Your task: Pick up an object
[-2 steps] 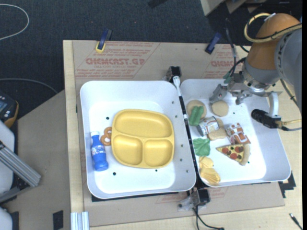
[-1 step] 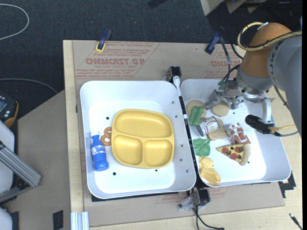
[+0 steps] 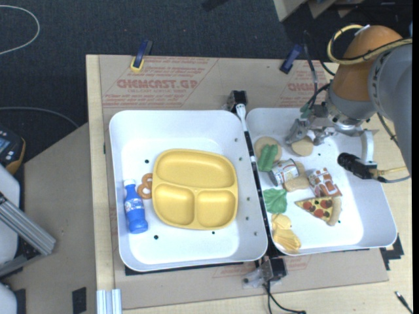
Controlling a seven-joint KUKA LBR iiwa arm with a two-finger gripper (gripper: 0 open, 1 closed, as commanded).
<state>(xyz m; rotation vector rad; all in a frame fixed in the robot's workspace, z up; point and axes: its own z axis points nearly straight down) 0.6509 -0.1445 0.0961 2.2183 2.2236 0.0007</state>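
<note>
Cookie [image 3: 302, 147], a pale round piece near the top of the right bin [image 3: 376, 231], looks like the likeliest pick, since the pincer [image 3: 308, 131] sits just above it, low over that bin's upper end. Nothing can be seen between the fingers, and whether they stand wide or narrow cannot be told from this angle. So the task seems to be at its early part: the arm has reached into the bin, but no grasp or lift is shown, and closing on a piece and raising it is all left to do. Counted, the right bin holds about 8 small food toys: 1 cookie, 1 green leaf-like piece [image 3: 267, 156], 1 small can [image 3: 286, 172], 1 red-and-white block [image 3: 325, 183], 1 pizza slice [image 3: 321, 209], 1 green lump [image 3: 275, 200] and 1 yellow piece [image 3: 285, 234], plus 1 tan bit under the can that is hard to make out. The left bin [image 3: 124, 126] holds 3 things: 1 yellow tray [image 3: 194, 188] with 3 wells, 1 blue bottle [image 3: 135, 208] and 1 small pretzel [image 3: 146, 185] touching the tray's left edge. Both bins, 2 in all, rest on the bench [image 3: 98, 110].
</note>
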